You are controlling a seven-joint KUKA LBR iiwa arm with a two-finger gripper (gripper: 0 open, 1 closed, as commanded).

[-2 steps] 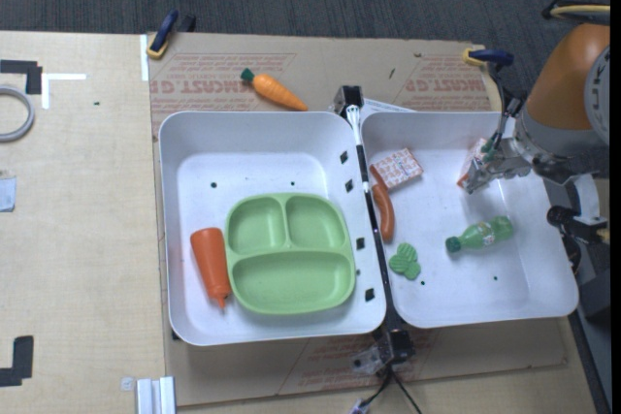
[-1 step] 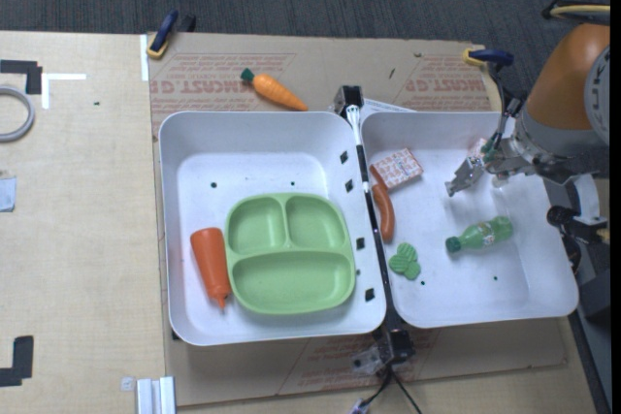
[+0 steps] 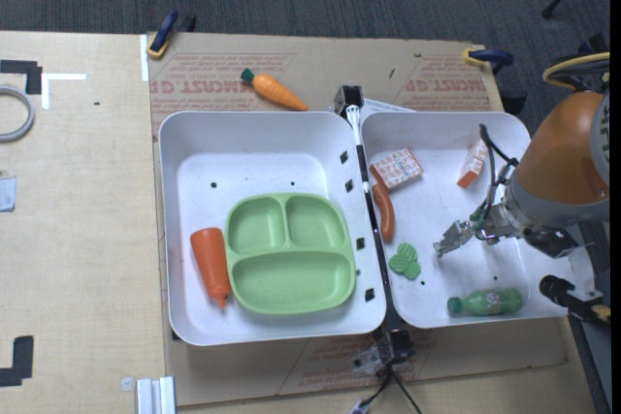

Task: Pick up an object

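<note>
Green bottle [image 3: 485, 303], lying flat, right bin [image 3: 427, 126]. Gripper [image 3: 452, 238] above bare floor, spread, holding nothing. Risk: closing here catches 0 items; nearest, green leaf [image 3: 406, 261], sits apart.

Reaching in from the frame's right edge, the grey arm (orange band above the wrist) lowers its gripper [image 3: 454, 238] at centre right, fingers slightly parted.

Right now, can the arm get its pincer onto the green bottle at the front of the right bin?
Probably yes. The pincer hangs over the right bin, and the green bottle lies alone on bare floor just in front of it. The nearest thing, a green leafy toy, sits off to the side, clear of the path.
</note>
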